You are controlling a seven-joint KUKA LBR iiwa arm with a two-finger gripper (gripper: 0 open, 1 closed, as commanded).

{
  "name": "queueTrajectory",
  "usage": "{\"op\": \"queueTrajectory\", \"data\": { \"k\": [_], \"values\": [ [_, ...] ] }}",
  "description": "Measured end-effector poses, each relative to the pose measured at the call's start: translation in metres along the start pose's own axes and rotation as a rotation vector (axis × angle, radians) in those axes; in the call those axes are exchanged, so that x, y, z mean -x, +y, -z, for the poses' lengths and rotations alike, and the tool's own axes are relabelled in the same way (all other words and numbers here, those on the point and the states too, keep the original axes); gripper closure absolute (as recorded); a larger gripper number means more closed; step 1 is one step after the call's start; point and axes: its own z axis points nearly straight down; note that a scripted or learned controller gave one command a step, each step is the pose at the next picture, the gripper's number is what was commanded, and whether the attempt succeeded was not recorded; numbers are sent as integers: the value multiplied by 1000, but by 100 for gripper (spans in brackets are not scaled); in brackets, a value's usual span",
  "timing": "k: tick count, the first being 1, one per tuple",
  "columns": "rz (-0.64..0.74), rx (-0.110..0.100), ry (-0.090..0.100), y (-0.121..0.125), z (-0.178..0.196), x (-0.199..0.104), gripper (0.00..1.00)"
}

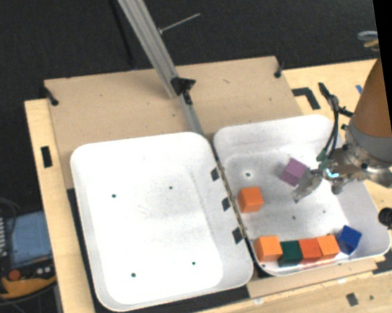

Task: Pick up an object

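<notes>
A fixed camera looks down at a slant on a wooden bench (166,102) holding two shallow white bins side by side. The left bin (154,217) takes up the centre-left of the frame. The right bin (267,141) sits at the centre-right and holds several small blocks.

A purple block (294,171) lies tilted near the middle of the right bin. An orange block (251,199) sits to its lower left, close to the bin's left wall. Along the bin's lower edge a row runs left to right: an orange block (269,247), a dark green block (291,252), two more orange blocks (319,247) and a blue block (349,238) at the right end.

The grey arm (374,118) enters from the right edge of the frame. Its gripper (310,185) reaches leftward over the right bin, just beside the purple block's lower right side. Whether the jaws are open or closed cannot be told. No block is seen between them.
</notes>
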Motion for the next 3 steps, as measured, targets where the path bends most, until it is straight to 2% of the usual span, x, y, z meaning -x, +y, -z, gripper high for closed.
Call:
{"op": "queueTrajectory", "data": {
  "k": [1,3],
  "values": [
    [-4,6,-2,1,2,0,0],
    [-7,0,-2,5,-86,-4,0]
  ]
}}
